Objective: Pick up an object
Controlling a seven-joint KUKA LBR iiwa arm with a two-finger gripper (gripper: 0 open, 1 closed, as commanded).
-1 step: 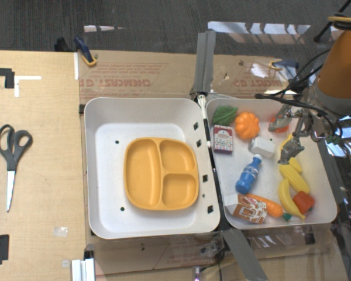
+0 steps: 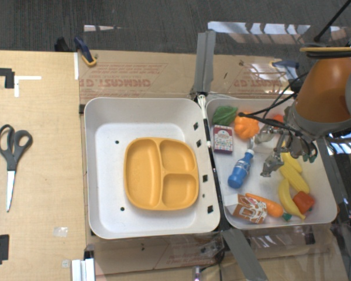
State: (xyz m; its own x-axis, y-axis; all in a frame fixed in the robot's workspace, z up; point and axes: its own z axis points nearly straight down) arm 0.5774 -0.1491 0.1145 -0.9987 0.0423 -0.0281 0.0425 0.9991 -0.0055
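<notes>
Gripper (image 2: 273, 161) hangs low over the right bin (image 2: 326, 215), its fingers slightly apart and holding nothing, just right of the blue bottle (image 2: 240, 170) and left of the yellow bananas (image 2: 292, 183). An orange carrot (image 2: 268, 205), a snack packet (image 2: 250, 209) and a small red-and-white box (image 2: 223, 139) lie nearby. The left bin (image 2: 99, 174) holds a yellow divided plate (image 2: 161, 173). Scissors (image 2: 13, 157) lie on the surface (image 2: 35, 227).

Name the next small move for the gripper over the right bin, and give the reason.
Probably lower straight down a little toward the bananas. The gripper hangs in the right bin just left of them, with nothing seen between its fingers, and the blue bottle lies apart to the left, so a short descent seems least likely to hit a neighbour.
</notes>
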